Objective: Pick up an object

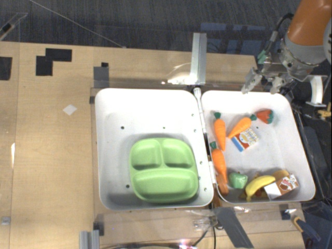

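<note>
A: What is the bench (46, 154) made of?
B: Pale wood, matt, with a faint grain. Both white bins (150, 108) on it look like smooth plastic with a dull sheen.
A: And the green tray (163, 170) in the left one?
B: Plastic, slightly glossy. The post (199, 58) behind the bins is brushed metal.

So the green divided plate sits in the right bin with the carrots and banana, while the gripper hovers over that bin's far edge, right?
Not quite. The camera view shows the green divided plate in the left bin. The carrots and banana lie in the right bin, whose far edge the gripper hovers over.
</note>
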